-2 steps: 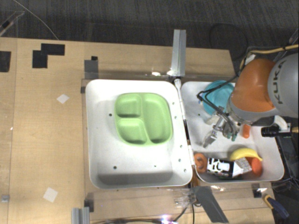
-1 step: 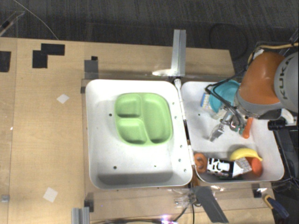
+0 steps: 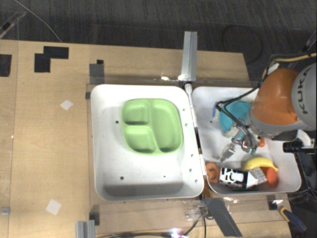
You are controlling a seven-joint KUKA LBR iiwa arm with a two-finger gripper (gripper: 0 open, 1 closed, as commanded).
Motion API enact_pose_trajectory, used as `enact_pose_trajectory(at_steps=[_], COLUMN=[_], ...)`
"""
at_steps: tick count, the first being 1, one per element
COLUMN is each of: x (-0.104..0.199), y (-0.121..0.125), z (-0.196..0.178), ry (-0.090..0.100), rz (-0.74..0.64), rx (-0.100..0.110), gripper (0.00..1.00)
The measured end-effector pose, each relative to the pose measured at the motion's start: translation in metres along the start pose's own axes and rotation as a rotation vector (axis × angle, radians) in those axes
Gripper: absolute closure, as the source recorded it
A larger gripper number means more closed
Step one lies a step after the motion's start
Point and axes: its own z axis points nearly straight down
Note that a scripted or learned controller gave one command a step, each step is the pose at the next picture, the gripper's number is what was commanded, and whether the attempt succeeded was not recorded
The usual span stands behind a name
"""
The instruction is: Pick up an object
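My gripper (image 3: 237, 148) hangs over the middle of the right bin (image 3: 208, 108), below the orange wrist band, open with nothing between its fingers. One silver finger (image 3: 227, 152) points down-left toward the bin floor. A teal object (image 3: 233, 115) lies just behind the gripper, partly hidden by the arm. In front of it, along the bin's near wall, lie a yellow banana (image 3: 258, 162), an orange item (image 3: 271, 176), a black-and-white package (image 3: 237, 177) and a small brown-orange round item (image 3: 212, 171).
The left bin (image 3: 106, 148) holds a green divided plate (image 3: 151, 125). A metal post (image 3: 189, 53) stands behind the join of the two bins. Wooden bench surface (image 3: 44, 133) extends to the left. Cables run near the arm at the right.
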Motion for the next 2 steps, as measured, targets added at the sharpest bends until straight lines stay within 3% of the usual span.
enact_pose_trajectory(at_steps=[1,2], x=[-0.087,-0.038], y=[0.022,0.022], z=[-0.004,0.002], ry=[0.008,0.003], rz=[0.068,0.120], rx=[0.003,0.001], gripper=[0.00,0.00])
